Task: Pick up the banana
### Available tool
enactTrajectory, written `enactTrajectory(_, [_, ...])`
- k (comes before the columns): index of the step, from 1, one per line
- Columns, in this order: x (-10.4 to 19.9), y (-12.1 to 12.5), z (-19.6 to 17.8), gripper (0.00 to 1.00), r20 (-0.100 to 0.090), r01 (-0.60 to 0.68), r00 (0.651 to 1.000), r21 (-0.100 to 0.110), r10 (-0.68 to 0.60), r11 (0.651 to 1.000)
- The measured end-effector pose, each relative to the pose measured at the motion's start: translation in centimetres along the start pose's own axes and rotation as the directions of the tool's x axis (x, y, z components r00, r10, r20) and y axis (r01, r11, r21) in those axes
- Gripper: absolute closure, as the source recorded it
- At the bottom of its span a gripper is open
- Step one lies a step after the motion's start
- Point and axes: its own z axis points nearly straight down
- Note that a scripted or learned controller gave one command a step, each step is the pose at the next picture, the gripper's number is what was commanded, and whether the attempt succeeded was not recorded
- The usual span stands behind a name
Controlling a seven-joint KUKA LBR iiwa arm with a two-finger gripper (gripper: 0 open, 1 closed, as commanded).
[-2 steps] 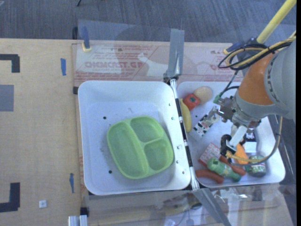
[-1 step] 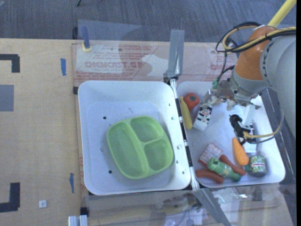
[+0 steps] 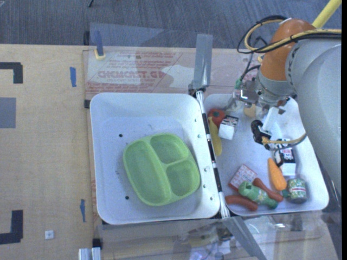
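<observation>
1. Banana (image 3: 216, 140) is not picked up. It lies in the right bin (image 3: 245, 151), flat against that bin's left wall, just right of frame centre, with its long axis running up-down the frame.
2. Hand (image 3: 262, 110) is over the upper part of the same bin, upper right of the frame. It is right of the banana and apart from it, and I see nothing held in it. Released or clenched: cannot tell, the wrist hides it from above.
3. My read is that the whole task is left: shift left to the bin wall, descend, close on the banana, lift.
4. There is clutter at the banana's upper end. A red item (image 3: 217, 114) touches or overlaps its top, and a small white box (image 3: 228, 128) sits just beside it on the right. The lower half looks freer.
5. Likely trouble: wall on one side and white box on the other leave little room for a grasp across the banana. A lower grasp point seems safer.
6. Lower part of the right bin, well away from the banana:
   - pink carton (image 3: 244, 176)
   - green toy (image 3: 258, 193)
   - red sausage-like piece (image 3: 241, 202)
   - carrot (image 3: 276, 175)
   - small can (image 3: 296, 190)
   - small white bottle (image 3: 287, 158)
7. Left bin (image 3: 108, 118) holds a green divided plate (image 3: 160, 169), which is not in the way.
</observation>
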Motion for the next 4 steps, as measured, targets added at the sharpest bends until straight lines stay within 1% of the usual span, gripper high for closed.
enactTrajectory(1, [-0.8, -7.7, 1.3, 0.00, -0.007, 0.164, 0.987, 0.021, -0.163, 0.986])
enactTrajectory(2, [-3.2, -14.7, 1.0, 0.00, -0.005, 0.044, 0.999, 0.016, -0.044, 0.999])
enactTrajectory(3, [0.0, -16.3, -8.7, 0.00, 0.011, -0.473, 0.881, 0.023, 0.473, 0.881])
enactTrajectory(4, [11.6, -21.1, -8.8, 0.00, 0.014, -0.549, 0.836, 0.026, 0.549, 0.835])
